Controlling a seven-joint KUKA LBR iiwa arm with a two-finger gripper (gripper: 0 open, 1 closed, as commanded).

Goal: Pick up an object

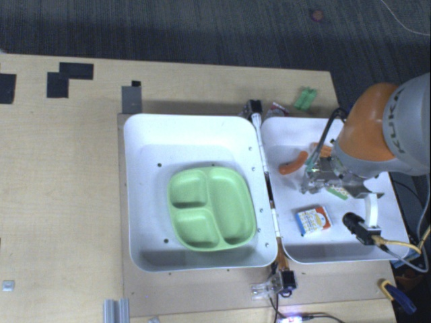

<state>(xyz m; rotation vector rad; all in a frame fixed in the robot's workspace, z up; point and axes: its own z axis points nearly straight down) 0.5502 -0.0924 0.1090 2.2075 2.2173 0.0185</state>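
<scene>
Several small things lie in the right bin (289,251), where the gripper (316,179) hangs low. An orange carrot-like toy (292,163) lies just left of it, long axis slanting up to the right; a small card packet (313,220) sits just below. Whether anything is gripped cannot be told.

A robotics lab: a plywood tabletop (60,200) carries 2 white bins (141,180) fixed side by side, black tape marks (67,78), loose cables (397,247), and a grey-and-orange industrial arm (377,130) above grey carpet (202,19).
</scene>
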